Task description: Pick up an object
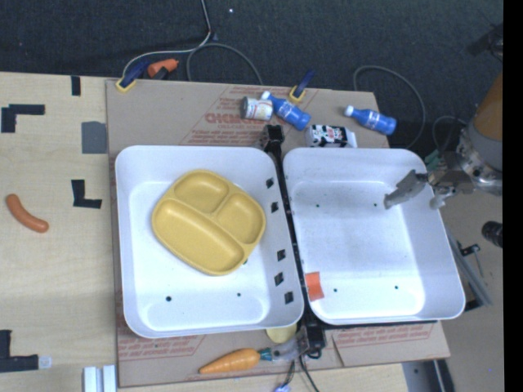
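A yellow divided plate (210, 220) lies in the left white bin (135, 300). A small orange block (313, 285) rests at the near left edge of the right white bin (433, 300). My gripper (419, 195) hangs over the far right corner of the right bin, well away from the block. Its fingers (401, 193) are spread open with nothing between them.
Behind the bins lie a white bottle (257, 107), two blue bottles (291, 113) (372, 120) and a black-and-white carton (331, 136). A toy carrot (230, 362) lies in front of the bins. A toy sausage (26, 213) sits far left on the bench.
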`<state>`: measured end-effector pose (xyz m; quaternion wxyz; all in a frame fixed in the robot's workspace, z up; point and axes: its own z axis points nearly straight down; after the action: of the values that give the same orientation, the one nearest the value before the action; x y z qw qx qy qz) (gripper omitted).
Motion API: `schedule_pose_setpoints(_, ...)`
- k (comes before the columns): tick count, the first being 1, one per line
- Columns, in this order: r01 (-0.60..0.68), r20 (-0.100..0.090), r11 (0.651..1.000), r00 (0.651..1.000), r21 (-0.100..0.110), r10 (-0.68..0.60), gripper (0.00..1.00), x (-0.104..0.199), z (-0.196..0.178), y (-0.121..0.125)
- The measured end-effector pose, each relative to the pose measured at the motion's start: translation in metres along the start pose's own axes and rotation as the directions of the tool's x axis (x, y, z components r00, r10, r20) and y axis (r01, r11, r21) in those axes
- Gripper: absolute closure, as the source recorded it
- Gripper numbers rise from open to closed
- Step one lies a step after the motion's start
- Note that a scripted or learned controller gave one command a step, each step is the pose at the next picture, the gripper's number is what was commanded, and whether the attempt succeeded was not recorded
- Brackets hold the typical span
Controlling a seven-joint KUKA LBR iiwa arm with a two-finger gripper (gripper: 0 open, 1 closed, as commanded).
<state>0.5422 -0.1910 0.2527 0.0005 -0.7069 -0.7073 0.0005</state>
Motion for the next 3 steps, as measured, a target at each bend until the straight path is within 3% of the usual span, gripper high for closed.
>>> schedule_pose_setpoints(1,-0.001,0.001,1.000,1.000,-0.003,0.001,0.00,0.044,0.170,-0.053)
schedule_pose_setpoints(2,0.006,-0.001,1.000,1.000,-0.006,-0.006,0.00,0.083,0.149,0.012)
schedule_pose_setpoints(3,0.003,0.001,1.000,1.000,-0.003,-0.003,0.00,0.094,0.167,0.072)
